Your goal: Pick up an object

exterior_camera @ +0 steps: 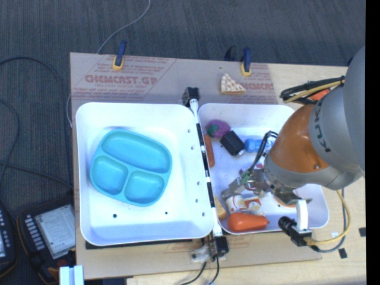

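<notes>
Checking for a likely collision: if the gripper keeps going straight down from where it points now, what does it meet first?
Probably the white-and-orange object directly beneath the gripper, with the orange carrot-like toy just beyond it. Depth is hard to judge from this slanted view.

Dark grey carpet [53, 22] is seen from nine to twelve o'clock; a pale wooden bench [148, 79] is lit evenly at centre.

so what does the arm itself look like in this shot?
The arm is a thick rounded grey body with a broad orange band above the wrist. A thin cable loops by the wrist. The end effector is small, metallic, with dark fittings.
</notes>
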Controlling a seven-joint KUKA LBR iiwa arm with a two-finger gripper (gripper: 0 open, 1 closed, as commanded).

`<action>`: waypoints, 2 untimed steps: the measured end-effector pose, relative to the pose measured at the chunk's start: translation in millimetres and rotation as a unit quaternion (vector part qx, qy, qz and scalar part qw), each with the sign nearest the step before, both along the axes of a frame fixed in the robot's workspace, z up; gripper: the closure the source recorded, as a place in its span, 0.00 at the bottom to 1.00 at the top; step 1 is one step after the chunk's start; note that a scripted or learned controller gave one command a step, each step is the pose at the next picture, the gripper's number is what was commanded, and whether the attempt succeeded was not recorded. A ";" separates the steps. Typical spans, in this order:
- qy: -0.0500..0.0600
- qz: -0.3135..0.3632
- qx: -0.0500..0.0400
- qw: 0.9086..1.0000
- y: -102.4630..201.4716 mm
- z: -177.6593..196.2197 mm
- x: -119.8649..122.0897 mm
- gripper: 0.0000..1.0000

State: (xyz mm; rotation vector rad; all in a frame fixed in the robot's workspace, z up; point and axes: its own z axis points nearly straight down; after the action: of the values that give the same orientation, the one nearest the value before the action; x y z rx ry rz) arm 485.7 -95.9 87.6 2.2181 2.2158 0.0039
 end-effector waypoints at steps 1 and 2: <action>-0.002 0.000 0.000 1.000 -0.2 10.9 1.9 1.00; 0.002 0.001 0.001 1.000 52.2 131.7 59.7 1.00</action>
State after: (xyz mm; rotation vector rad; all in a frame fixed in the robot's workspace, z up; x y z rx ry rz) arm 545.3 -43.7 219.3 2.2181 2.2216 0.0009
